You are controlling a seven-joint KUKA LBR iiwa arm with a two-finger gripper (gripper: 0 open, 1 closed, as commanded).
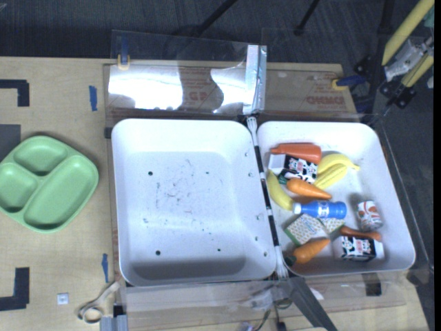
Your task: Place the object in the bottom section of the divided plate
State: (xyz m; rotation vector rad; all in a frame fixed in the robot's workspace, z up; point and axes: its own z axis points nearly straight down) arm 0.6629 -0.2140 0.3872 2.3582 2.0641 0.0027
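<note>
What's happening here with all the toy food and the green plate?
Nothing is being handled right now. The toy food sits in a pile in the right white bin: bananas, carrots, a blue bottle, little milk cartons and more. The left white bin has only scuff marks on its floor. The green divided plate waits on the bench to the left of both bins, with no food in its sections. So the job of putting a toy in the plate's bottom section has not been done yet.

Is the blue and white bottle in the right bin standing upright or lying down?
Lying down. The bottle rests on its side among the toy food in the right bin, blue cap pointing left.
</note>
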